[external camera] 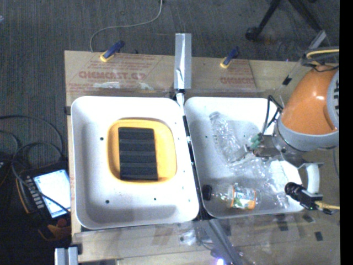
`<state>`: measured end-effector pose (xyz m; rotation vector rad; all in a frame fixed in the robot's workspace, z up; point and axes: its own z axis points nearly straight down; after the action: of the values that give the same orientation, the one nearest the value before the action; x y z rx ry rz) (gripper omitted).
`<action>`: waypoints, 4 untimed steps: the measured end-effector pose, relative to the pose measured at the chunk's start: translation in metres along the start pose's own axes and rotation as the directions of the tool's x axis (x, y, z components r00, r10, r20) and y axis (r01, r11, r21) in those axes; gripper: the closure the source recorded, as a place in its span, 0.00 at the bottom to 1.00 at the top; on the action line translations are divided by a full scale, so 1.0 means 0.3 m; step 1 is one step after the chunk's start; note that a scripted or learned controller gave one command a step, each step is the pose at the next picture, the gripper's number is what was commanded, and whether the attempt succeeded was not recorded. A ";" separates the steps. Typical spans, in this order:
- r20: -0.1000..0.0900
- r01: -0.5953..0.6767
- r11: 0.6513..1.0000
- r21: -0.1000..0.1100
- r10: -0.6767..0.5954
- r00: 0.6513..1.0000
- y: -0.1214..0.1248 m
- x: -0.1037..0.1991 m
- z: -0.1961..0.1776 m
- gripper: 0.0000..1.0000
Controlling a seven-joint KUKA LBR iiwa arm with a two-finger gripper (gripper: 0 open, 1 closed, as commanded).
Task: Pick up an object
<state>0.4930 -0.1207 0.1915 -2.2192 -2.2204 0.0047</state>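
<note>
Bins sat side by side on the bench, a narrow gap between them. The left bin (88, 148) held a yellow tray (142, 151) near its middle, and a black ribbed block (137, 154) lay flat inside that tray, filling most of it.

The right bin (242, 105) held clear things that were hard to tell from the white floor. A crumpled clear plastic bottle (223, 134) lay toward the far left part of the bin — tilted, its neck pointing far. Near the front wall lay a small bottle with an orange and green label (241, 196) on its side, its dark cap pointing left. Between and to the right of these two lay more crumpled clear plastic (263, 173), its edges unclear.

The arm's orange band (311, 101) hung over the right side of this bin. Below it the gripper (258, 145) reached down just beside the crumpled bottle, close over the clear plastic — whether the end effector was released or clenched could not be told, and nothing showed plainly in its grasp.
</note>
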 end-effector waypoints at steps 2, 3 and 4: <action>0.002 0.083 0.996 -0.011 -0.083 0.997 0.451 0.006 0.333 0.00; 0.002 -0.041 0.999 -0.003 0.041 0.999 0.521 0.093 0.024 0.00; 0.002 -0.120 0.993 -0.002 0.120 0.993 0.300 -0.068 -0.158 0.00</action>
<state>0.5830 -0.1410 0.2386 -2.3504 -2.0846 0.0050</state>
